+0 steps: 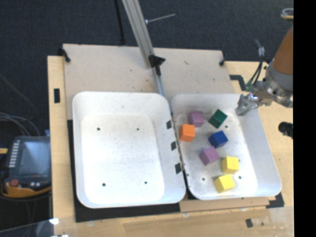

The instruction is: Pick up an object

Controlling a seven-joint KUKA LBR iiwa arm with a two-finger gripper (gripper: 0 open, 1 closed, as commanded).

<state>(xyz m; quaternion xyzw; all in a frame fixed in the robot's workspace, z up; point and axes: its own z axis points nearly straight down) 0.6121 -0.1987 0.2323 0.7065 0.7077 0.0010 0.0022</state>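
At the near edge, the wooden bench [148, 226] is carrying both bins, and a teach pendant [27, 164] is lying off its left side on the dark floor [39, 19]. The left bin [118, 147] is sitting just beside the right bin [264, 157], their rims touching in the middle.

The blocks are all lying in the right bin. Nearest is a yellow block [224, 182], with a second yellow block [230, 164] just beyond it. A purple block [209, 155] is resting near that pair on the left, and a blue block [217, 139] is sitting just behind it. An orange block [187, 132] is lying against the bin's left wall. Farther back, another purple block [196, 118] and a green block [217, 118] are sitting near each other.

The gripper [245, 104] is hanging over the far right corner of the right bin, apart from the green block; whether it is spread or pressed together cannot be told. The arm [281, 63] is reaching in from the right.

Beyond the bins, a beige board [113, 68] is covering the bench, and a slanted aluminium post [138, 28] is rising from it.
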